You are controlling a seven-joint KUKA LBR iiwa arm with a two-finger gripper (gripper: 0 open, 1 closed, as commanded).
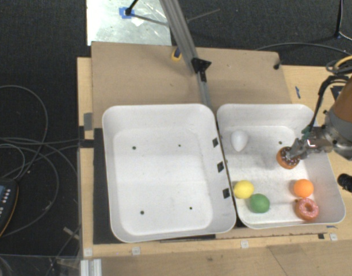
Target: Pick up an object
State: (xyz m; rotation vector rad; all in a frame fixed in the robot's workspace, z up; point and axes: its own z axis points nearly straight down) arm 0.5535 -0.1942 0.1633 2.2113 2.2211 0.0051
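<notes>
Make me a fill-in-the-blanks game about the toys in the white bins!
1. The yellow ball touches a ball coloured ____.
2. All the toys lie in the ____ bin.
3. The gripper is above a brown ____.
4. The pink donut lies just below a ball coloured ____.

Missing words: green; right; donut; orange

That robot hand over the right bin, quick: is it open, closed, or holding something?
Hand: right at a brown donut in the right bin; whether it is open, closed or gripping cannot be told.

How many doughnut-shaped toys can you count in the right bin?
2. One pink doughnut lies in the near right corner; one brown doughnut sits by the right wall at the gripper. None looks hidden.
</notes>
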